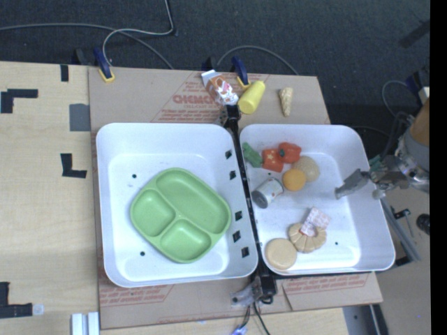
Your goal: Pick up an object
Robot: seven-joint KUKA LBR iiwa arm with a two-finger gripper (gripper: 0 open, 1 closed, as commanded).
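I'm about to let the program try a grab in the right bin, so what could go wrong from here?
1. The orange ball, red toy and pale round piece sit touching, so a grab there may nudge neighbours or catch two.
2. The gripper sits near the right bin's right wall, which it might clip when coming down.

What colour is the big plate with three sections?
Light green; the divided plate shows clearly in the camera view.

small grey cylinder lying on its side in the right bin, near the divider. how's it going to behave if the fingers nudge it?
The grey cylinder lies on its side, so it will probably roll on the smooth right bin. It looks small and rigid, likely light. The divider is close, so it may stop there.
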